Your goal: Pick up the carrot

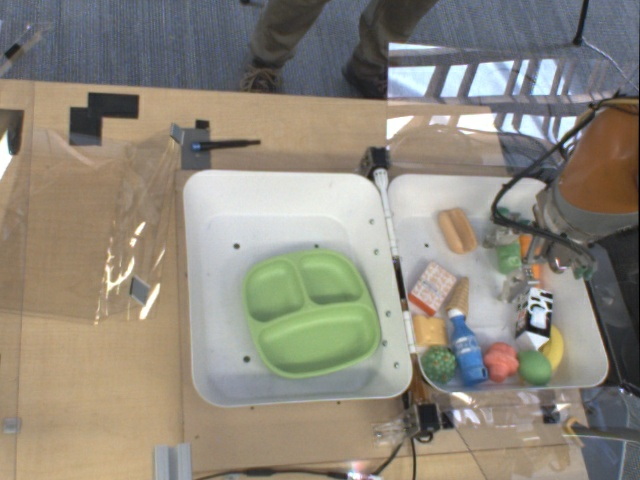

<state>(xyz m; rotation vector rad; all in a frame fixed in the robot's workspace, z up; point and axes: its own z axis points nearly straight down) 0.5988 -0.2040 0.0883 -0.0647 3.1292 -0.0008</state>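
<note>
Closest to the lens, the arm's orange band (600, 168) is hanging over the right bin (590, 373), and the tool (530, 276) beneath it is hovering right at the carrot (513, 258), covering most of it. That carrot is lying near the bin's right side, seemingly crosswise with its green end poking left toward the bun (457, 230), so the move is looking like a straight drop. Whether the tool is apart or together, I am failing to tell; the cow-patterned carton (540, 313) is sitting just beside.
</note>
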